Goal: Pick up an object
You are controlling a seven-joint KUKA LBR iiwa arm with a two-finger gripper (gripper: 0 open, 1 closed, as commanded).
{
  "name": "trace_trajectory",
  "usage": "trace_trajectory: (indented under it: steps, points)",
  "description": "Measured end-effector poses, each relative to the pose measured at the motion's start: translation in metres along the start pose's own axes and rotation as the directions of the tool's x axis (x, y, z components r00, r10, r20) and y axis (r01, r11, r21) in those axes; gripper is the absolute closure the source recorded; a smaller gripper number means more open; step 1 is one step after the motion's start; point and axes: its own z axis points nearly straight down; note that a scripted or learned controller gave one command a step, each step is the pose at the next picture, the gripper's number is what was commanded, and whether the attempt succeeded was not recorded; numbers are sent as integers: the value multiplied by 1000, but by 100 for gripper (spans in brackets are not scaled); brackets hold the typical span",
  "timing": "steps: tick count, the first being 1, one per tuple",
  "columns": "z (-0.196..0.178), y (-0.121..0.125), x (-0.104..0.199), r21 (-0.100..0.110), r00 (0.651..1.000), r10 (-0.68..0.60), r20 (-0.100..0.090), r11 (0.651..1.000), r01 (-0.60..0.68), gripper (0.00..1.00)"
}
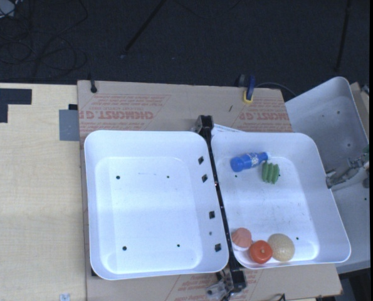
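in the white right bin (311, 168), a blue bottle (248, 161), a green ridged object (271, 172), a red-orange ball (260, 252) and a beige ball (281, 246) are seen.

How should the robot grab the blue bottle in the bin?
Probably from above, across the middle of its body. The blue bottle lies on its side in the right bin, long axis running roughly left to right, so fingers closing across the narrow width should fit. The green object sits close by its right end, so gripping nearer the left end seems safer.

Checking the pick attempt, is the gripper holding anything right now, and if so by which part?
Cannot be told. The blue bottle, green piece and three round things all lie loose in the right bin.
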Motion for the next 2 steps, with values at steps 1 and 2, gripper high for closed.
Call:
trace_trajectory:
  steps: [1,2]
  points:
    - [-130,81,19,-15,1000,-8,5,1000,8,0]
    - [-118,40,4,3,1000,0,-1,1000,0,0]
